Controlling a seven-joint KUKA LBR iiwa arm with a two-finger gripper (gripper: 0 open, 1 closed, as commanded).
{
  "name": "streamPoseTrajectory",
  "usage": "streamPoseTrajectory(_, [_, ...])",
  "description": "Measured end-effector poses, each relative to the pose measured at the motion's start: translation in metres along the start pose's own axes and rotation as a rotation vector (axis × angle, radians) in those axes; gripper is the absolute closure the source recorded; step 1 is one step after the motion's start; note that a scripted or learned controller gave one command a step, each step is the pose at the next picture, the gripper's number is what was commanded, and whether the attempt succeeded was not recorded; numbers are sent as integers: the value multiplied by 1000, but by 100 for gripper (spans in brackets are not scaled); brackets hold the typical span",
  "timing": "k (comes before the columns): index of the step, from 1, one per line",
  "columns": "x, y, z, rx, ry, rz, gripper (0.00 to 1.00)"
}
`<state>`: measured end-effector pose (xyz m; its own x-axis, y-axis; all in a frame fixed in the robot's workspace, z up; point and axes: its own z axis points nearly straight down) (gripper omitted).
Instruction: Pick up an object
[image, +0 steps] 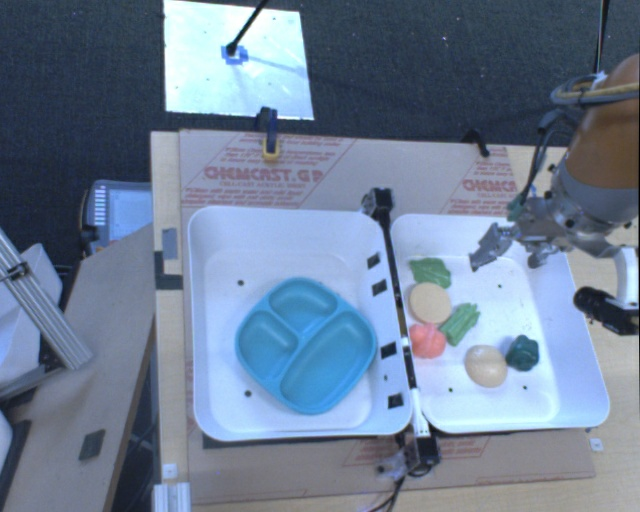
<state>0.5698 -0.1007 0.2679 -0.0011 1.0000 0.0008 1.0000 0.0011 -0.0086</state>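
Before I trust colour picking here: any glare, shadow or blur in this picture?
Camera view: lighting is even and soft; both white bins look bright but keep their edges; the blue tray casts only a faint shadow; the toys are sharp enough to separate; the hand is slightly soft; the metal sheet up top glares.

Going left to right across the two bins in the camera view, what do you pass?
Blue divided plate → pink-red item → light green piece → beige egg-shaped item → dark green item. The other pieces overlap those in left-right position, so they're omitted.
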Motion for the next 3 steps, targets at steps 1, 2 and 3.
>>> streamPoseTrajectory(1, [0, 2, -5, -11, -1, -2, 0])
streamPoseTrajectory(2, [-3, -7, 45, -6, -1, 0, 0])
streamPoseTrajectory(3, [-10, -8, 104, -6, -1, 0, 0])
